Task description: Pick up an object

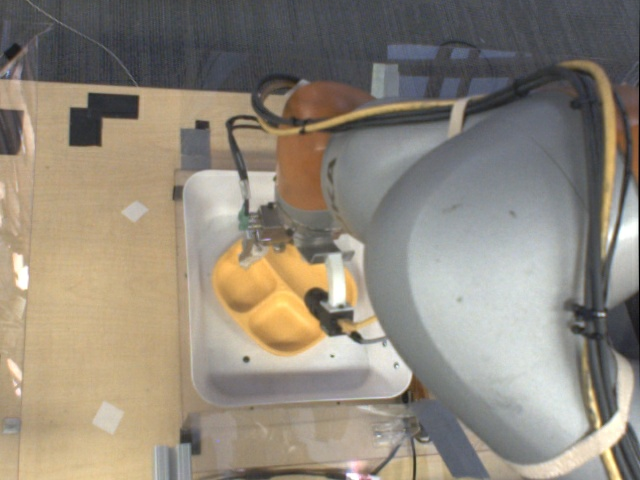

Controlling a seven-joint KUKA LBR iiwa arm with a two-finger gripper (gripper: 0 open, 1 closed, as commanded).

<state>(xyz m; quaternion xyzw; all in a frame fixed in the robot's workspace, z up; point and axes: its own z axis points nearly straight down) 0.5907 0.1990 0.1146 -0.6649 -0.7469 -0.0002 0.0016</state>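
hovering low at frame centre, tool (pixel 292 240) sits over the yellow tray (pixel 265 298) in the white bin (pixel 300 383) on the counter (pixel 90 298). grip state: cannot tell. tray looks unlifted; grasp and lift likely remain.

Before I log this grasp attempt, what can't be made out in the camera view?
- Gripper: fingers hidden under the wrist; open or shut unclear.
- Yellow divided dish: its right side is covered by the arm.
- White bin: right part hidden behind the arm.
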